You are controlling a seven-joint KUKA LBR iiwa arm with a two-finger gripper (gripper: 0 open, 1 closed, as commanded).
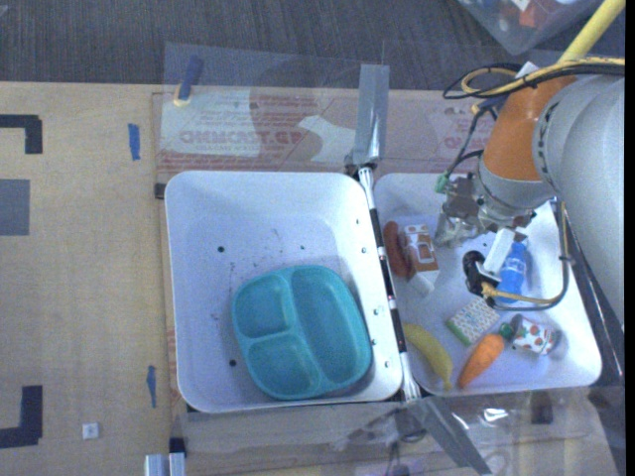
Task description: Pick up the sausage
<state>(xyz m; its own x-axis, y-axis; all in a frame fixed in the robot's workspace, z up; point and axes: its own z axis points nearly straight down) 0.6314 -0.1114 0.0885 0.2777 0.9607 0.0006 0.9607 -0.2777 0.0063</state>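
Beside right bin's (585,360) left wall, sausage (396,250), gripper (458,228) seemingly hovering near

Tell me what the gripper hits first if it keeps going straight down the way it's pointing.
Probably bare floor of the right bin, just right of the sausage and the small box beside it. The gripper seems aimed down there, but depth is unclear from this slanted view, so it could clip the box.

Two white bins side by side. Left bin (198,216) holds teal divided plate (300,331), near-right. Right bin (585,360): sausage (396,250) by left wall, banana (430,352) + carrot (479,359) near edge. Gripper (458,222) hangs over far part, right of sausage.
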